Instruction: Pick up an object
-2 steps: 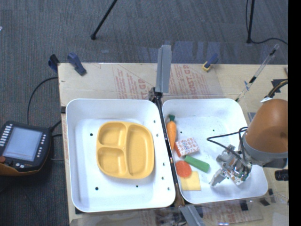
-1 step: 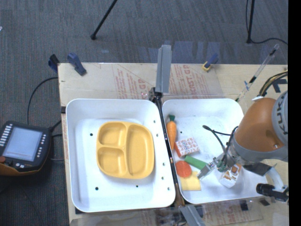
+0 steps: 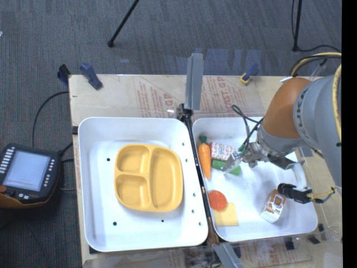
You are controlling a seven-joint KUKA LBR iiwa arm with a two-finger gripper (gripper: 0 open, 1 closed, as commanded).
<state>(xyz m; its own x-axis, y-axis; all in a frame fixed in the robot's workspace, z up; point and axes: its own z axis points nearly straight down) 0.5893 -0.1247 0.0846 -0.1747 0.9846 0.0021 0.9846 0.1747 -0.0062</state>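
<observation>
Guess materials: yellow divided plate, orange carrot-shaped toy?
Yellow divided plate: likely moulded plastic, matte to satin, given its uniform colour and soft rounded compartment ridges. Orange carrot-shaped toy: probably plastic play food, smooth with an even colour, though rubber can't be excluded.

In the right bin (image 3: pixel 310 222), the gripper (image 3: pixel 234 163) hangs over a green item (image 3: pixel 234 170) beside the carrot (image 3: pixel 204 159) near the left wall. A yellow divided plate (image 3: pixel 149 177) lies in the left bin (image 3: pixel 89 149).

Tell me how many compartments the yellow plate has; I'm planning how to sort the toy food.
3. The yellow plate in the left bin has two smaller compartments on its left side, one upper and one lower, and one long compartment along its right side. None looks hidden.
</observation>
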